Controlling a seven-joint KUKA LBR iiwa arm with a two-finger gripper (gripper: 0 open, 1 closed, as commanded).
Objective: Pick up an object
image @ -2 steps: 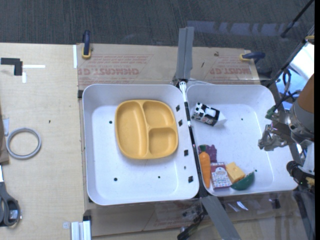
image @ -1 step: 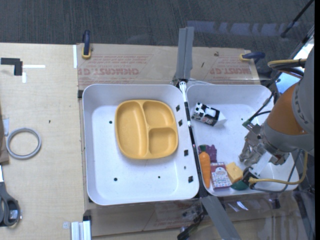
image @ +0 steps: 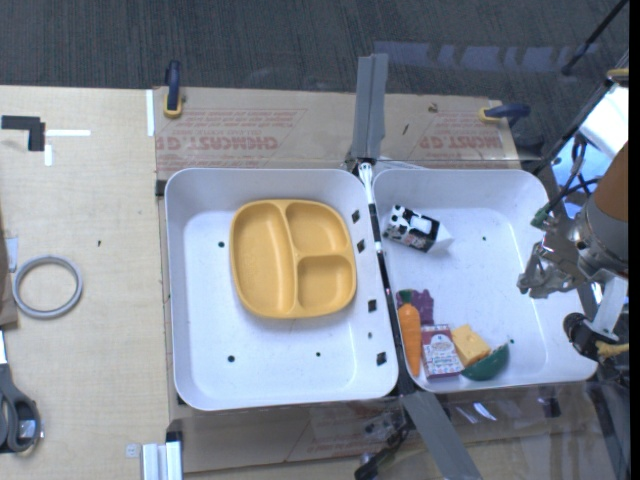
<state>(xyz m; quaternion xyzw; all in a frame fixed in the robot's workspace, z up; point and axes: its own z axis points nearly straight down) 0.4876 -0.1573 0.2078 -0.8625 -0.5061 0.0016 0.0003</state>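
The right bin (image: 480,218) holds several small items. A black-and-white toy (image: 412,229) lies near its back left. Along the front left are an orange carrot (image: 409,336), a purple piece (image: 420,302), a red packet (image: 438,353), a yellow cheese wedge (image: 470,345) and a green piece (image: 488,365). My gripper (image: 538,276) hangs over the right bin's right side, well apart from all of these, with nothing visibly in it.
The left bin (image: 200,368) carries a yellow divided plate (image: 293,258). On the bench to the left lie a grey ring (image: 45,286) and scissors (image: 18,418). Clamps hold a cardboard sheet (image: 260,133) behind the bins.
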